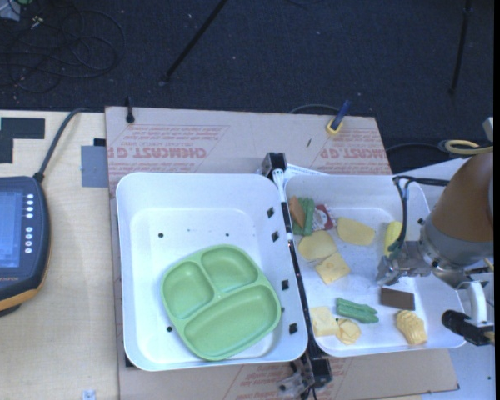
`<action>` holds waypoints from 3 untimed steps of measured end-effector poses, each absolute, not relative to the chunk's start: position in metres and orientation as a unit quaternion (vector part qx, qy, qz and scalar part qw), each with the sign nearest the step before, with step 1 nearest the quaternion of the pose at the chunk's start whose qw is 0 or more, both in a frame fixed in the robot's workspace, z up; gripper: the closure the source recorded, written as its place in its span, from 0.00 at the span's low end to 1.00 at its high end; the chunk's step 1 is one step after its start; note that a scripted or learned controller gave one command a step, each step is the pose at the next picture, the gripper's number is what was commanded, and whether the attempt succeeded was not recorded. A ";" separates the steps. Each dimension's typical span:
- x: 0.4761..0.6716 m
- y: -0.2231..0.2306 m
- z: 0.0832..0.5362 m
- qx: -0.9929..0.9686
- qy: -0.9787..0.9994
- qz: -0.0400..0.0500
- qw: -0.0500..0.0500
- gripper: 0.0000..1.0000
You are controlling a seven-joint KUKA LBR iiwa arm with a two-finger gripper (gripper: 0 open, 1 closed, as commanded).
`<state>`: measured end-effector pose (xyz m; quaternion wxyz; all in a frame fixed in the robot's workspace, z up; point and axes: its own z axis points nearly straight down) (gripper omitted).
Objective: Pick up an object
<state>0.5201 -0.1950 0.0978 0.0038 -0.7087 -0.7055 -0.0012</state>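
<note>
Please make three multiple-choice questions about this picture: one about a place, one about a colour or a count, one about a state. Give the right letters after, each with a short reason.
1. Where does the green divided plate lie?
A. in the left bin
B. in the right bin
C. on the cardboard

2. How many compartments does that plate have?
A. two
B. three
C. five

3. How does the gripper stand in relation to the brown block?
A. it carries the block above the left bin
B. it is low in the right bin, just above the block in the view
C. it is outside both bins

Answers:
1 A, the plate rests on the left bin floor.
2 B, two small sections and one long one show.
3 B, the gripper is inside the right bin, with the block lying on the floor beside it.
</note>
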 end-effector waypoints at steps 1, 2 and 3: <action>0.520 -0.195 0.097 -0.709 -0.705 -0.001 0.004 0.00; 0.579 -0.211 0.148 -0.707 -0.708 -0.001 -0.002 0.00; 0.569 -0.212 0.084 -0.707 -0.707 0.001 0.003 0.00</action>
